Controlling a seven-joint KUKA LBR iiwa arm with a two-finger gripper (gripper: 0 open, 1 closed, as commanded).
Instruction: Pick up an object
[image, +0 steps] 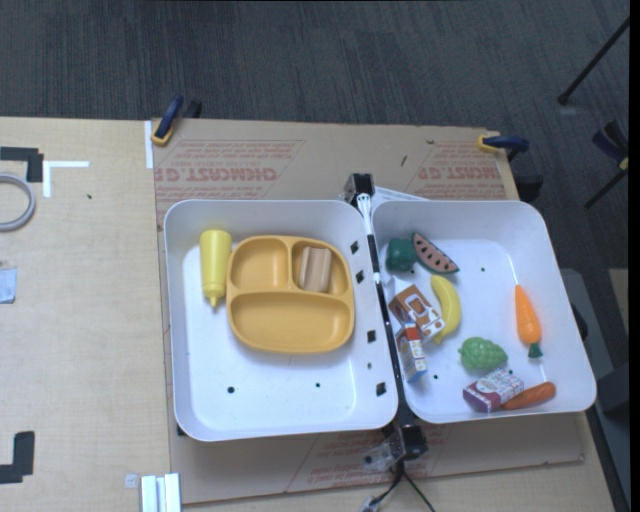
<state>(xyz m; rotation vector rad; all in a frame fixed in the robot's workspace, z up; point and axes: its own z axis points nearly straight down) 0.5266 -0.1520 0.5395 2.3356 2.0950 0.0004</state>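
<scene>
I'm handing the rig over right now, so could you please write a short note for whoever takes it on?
Arm and gripper: out of the camera's frame.
Left bin: yellow divided plate with a tan block in its upper right compartment; yellow bottle lying beside the plate, to its left.
Right bin: watermelon slice, dark green piece, banana, small cartons, green leafy vegetable, two carrots, pink box.
Done: nothing picked so far as the objects' positions show.
Left: pick up one object.

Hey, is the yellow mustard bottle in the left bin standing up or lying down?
Lying down. The mustard bottle rests on its side on the left bin floor, nozzle pointing toward the near edge, beside the yellow divided plate.
</scene>
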